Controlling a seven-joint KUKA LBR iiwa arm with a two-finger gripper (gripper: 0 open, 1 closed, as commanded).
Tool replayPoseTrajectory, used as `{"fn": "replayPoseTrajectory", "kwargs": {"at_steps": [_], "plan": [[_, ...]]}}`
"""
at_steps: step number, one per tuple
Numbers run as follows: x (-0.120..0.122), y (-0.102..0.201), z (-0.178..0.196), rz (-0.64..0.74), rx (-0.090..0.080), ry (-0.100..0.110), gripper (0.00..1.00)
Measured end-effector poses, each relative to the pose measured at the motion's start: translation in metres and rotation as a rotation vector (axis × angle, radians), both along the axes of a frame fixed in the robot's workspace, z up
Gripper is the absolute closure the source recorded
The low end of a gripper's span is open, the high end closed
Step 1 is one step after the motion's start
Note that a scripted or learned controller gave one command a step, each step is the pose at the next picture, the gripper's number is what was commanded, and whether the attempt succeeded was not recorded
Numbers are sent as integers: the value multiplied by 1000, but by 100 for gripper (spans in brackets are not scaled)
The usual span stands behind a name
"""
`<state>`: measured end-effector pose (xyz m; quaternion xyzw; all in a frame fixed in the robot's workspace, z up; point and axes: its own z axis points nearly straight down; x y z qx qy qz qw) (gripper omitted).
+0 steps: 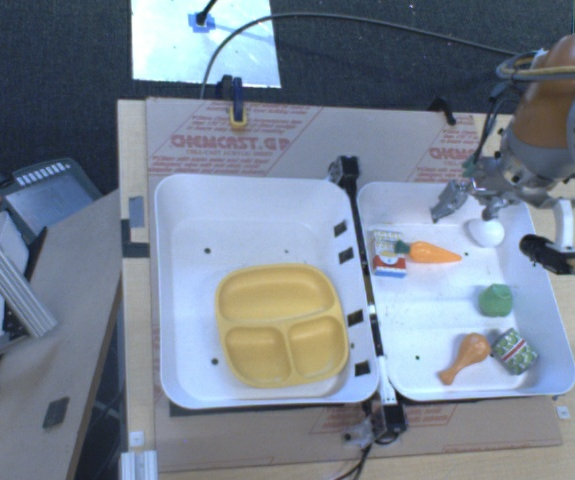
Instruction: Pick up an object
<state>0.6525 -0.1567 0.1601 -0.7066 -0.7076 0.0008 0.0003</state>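
My gripper hangs over the back of the right bin, fingers spread apart and open with nothing between them. A white egg lies just below its right finger. In front of the egg, toward the bin's middle, an orange carrot lies beside a small red and white carton. Further forward are a green lump, a tan drumstick and a green and white packet.
The left bin holds a yellow divided tray. A black divider with clips runs between the bins. The grey and orange arm stands over the back right corner, with a black fitting at the right bin's edge.
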Motion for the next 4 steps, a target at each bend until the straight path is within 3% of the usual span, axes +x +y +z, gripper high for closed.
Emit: {"fn": "replayPoseTrajectory", "kwargs": {"at_steps": [1, 2, 4], "plan": [[-2, 1, -41, 0, 0, -1, 0], [-1, 1, -28, 1, -1, -7, 100], [-5, 3, 72, 3, -1, -8, 100]]}}
